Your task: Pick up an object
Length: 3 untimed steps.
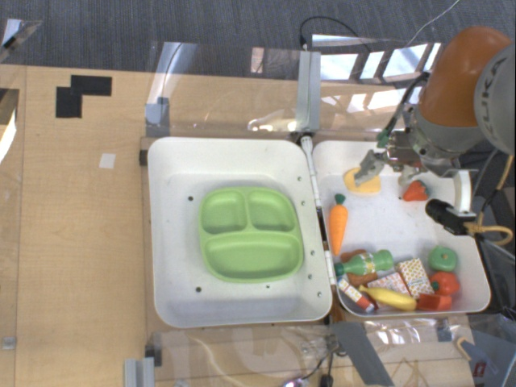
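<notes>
My gripper (393, 168) hangs over the far part of the right bin (403, 220), open, with nothing between its fingers. One grey finger (369, 166) is just above a yellow wedge-shaped toy (364, 185). A small red strawberry-like toy (415, 190) lies close under the other side. An orange carrot (338, 226) lies along the bin's left wall. Piled at the bin's near edge are a green bottle (372, 262), a banana (393, 298), small patterned cartons (407, 279), a green round fruit (442, 258) and a red tomato (445, 283).
The left bin (173, 216) holds a green divided plate (251, 234). A metal divider (309, 103) stands between the bins at the back. The arm's orange band (455, 75) and black cabling (447, 216) overhang the right bin's right side.
</notes>
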Tool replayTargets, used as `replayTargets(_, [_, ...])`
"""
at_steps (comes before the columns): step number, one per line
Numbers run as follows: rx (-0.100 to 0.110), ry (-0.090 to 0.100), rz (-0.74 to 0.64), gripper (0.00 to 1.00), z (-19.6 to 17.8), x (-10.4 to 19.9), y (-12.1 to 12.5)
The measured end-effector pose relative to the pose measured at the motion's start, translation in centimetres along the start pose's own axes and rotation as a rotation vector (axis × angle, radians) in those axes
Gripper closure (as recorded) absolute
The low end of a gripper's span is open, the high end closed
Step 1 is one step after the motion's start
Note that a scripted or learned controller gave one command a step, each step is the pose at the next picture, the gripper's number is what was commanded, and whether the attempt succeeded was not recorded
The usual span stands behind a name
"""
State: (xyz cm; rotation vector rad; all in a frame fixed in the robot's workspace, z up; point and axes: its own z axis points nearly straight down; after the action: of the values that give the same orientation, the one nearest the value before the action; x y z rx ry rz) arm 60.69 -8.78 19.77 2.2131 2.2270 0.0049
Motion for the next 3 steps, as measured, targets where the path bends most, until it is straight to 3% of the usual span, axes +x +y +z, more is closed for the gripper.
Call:
replayTargets(1, [0.000,0.000,-0.086,0.00,1.2,1.8,-8.0])
replayTargets(2, [-0.001,-0.001,-0.086,0.00,1.2,1.8,-7.9])
replayTargets(3, [-0.001,0.000,-0.117,0.00,1.2,3.2,-3.6])
